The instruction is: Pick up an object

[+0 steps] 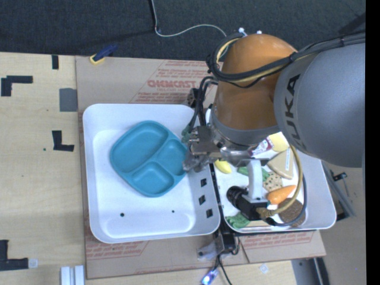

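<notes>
Gripper hangs at the right rim of the blue plate in the left bin; that edge probably suits it as nearest your arm. Clenched or released, you cannot tell.

Grey KUKA arm reaching in from the right, orange-banded wrist (seen from above), dark two-finger gripper hanging low.

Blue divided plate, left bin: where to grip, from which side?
Pinch the blue plate by the raised rim on its view-right edge, beside the gripper, from above. It lies flat in the left bin, probably too wide to span.
</notes>
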Available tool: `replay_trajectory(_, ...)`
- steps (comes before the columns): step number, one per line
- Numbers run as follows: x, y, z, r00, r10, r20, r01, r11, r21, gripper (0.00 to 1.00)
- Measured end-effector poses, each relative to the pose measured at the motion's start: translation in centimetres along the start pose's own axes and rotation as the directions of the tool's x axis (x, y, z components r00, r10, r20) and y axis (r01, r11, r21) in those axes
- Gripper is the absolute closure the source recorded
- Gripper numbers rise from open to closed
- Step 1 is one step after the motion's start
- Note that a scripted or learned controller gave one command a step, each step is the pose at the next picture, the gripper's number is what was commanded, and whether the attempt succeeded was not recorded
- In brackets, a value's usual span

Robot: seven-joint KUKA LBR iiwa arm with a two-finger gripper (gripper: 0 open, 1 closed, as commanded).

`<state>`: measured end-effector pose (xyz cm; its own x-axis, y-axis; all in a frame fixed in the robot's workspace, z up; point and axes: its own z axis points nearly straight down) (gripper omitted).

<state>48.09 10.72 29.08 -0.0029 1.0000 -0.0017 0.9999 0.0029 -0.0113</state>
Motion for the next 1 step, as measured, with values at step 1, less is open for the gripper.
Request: replay_trajectory(1, -1.39, 0.16, -19.14, 1.000, 0.001, -0.006, -0.001, 1.000, -0.029, 1.00)
